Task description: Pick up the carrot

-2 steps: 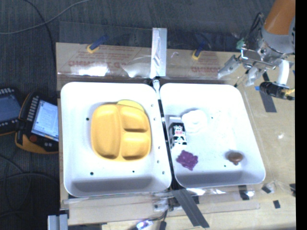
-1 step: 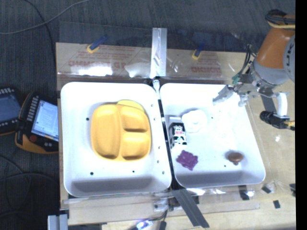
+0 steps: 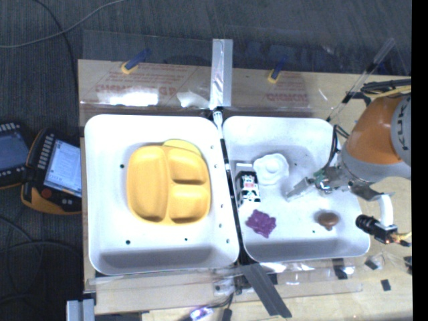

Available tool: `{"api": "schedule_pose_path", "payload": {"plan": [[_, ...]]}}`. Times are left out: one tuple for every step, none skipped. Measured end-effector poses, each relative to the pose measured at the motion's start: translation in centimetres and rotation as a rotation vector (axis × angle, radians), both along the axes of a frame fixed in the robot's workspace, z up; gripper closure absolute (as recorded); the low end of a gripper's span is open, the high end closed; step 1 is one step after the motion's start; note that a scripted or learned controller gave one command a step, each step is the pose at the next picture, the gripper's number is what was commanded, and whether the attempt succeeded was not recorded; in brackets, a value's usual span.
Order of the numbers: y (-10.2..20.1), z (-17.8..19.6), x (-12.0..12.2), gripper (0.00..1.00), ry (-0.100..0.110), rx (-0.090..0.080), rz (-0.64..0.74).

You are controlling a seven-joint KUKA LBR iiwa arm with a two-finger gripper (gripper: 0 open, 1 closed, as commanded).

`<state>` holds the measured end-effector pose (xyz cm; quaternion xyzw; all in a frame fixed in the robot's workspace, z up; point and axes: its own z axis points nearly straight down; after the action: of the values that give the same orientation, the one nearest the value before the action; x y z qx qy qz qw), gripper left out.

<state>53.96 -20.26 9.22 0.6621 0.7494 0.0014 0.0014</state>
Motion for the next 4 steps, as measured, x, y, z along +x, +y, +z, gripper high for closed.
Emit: {"api": "schedule_pose_path", "payload": {"plan": [[0.3,-0.1,-4.8,0.00,-0.015,-0.010,0.192],[-1.1,-0.1,-5.0,0.00,-0.012,-0.009,0.487],[-2.0,-0.1,-5.0,0.00,-0.010,-0.010,0.672],[-0.7,0.0,-4.8,0.00,-0.011,-0.022,1.016]]}}
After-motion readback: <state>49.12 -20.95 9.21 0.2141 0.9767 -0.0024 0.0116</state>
